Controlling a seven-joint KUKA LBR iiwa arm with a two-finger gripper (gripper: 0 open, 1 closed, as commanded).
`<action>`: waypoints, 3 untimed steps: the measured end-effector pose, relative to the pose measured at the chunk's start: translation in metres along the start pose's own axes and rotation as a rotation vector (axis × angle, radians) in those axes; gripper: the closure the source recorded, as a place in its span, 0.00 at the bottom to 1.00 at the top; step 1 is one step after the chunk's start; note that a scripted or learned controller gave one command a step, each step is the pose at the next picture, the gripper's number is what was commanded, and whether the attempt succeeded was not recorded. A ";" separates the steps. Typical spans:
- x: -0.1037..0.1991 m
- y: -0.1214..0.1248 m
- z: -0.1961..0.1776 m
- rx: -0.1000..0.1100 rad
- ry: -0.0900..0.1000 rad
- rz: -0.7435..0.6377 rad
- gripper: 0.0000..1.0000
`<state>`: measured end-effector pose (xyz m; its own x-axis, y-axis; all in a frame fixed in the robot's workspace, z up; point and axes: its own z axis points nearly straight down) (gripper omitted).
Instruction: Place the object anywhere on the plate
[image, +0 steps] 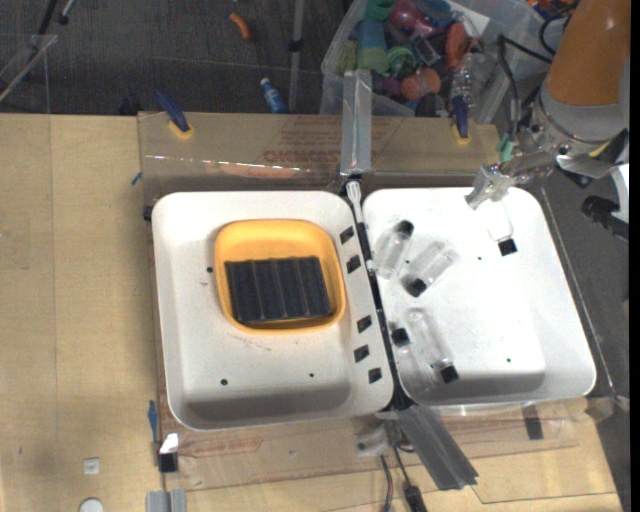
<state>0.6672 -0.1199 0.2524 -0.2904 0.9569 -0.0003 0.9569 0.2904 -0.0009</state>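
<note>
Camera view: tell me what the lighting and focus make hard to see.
Camera view: the clear bottles nearly vanish against the bright, washed-out right bin, only their dark caps standing out; the end effector is blurred; the yellow plate and the dark object on it read clearly.

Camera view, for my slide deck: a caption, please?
Yellow square plate bearing a dark ridged block; clear plastic bottles in the neighbouring bin.
</note>
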 end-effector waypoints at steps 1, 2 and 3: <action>-0.051 -0.015 -0.043 -0.005 -0.003 -0.035 1.00; -0.100 -0.030 -0.078 -0.006 -0.005 -0.146 1.00; -0.098 -0.029 -0.145 -0.005 -0.005 -0.198 1.00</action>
<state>0.6677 -0.2222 0.3977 -0.4731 0.8810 -0.0055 0.8810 0.4731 0.0037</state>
